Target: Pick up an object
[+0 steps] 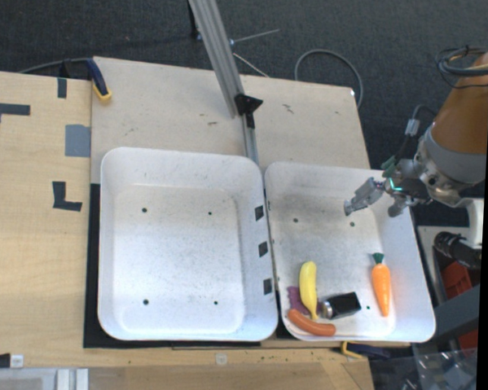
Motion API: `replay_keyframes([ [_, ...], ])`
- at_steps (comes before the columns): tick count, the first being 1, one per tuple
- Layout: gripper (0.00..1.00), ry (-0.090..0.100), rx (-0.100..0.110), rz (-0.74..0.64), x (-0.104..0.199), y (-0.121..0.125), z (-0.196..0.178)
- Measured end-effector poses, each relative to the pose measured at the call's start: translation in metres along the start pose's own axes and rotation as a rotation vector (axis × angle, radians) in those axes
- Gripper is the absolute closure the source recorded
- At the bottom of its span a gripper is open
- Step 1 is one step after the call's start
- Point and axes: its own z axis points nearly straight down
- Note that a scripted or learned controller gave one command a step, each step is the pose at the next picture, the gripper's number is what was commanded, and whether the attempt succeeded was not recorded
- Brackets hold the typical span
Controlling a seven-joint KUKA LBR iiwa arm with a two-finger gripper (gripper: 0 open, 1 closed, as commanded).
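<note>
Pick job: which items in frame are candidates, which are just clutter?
Candidates, all in the right bin: banana, carrot, sausage, black block; gripper above the bin.

Clutter: left bin, yellow-handled tool, grey pole, tape marks.

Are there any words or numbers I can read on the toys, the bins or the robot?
No readable words or numbers anywhere.
Black object in the right bin: any print is too small and blurred to read.
Banana, carrot, sausage: plain, no text.
Black marks on the left bin's edge: too small to read.
</note>
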Motion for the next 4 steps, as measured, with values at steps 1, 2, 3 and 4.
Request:
replay_keyframes([
  [1,0.00,-0.001,-0.005,-0.001,0.000,0.001,-0.003],
  [2,0.00,0.000,0.003,-0.001,0.004,-0.001,0.061],
  [3,0.00,0.000,0.003,0.000,0.002,-0.009,0.123],
  [4,0.00,-0.003,-0.005,0.000,0.002,-0.008,0.173],
])
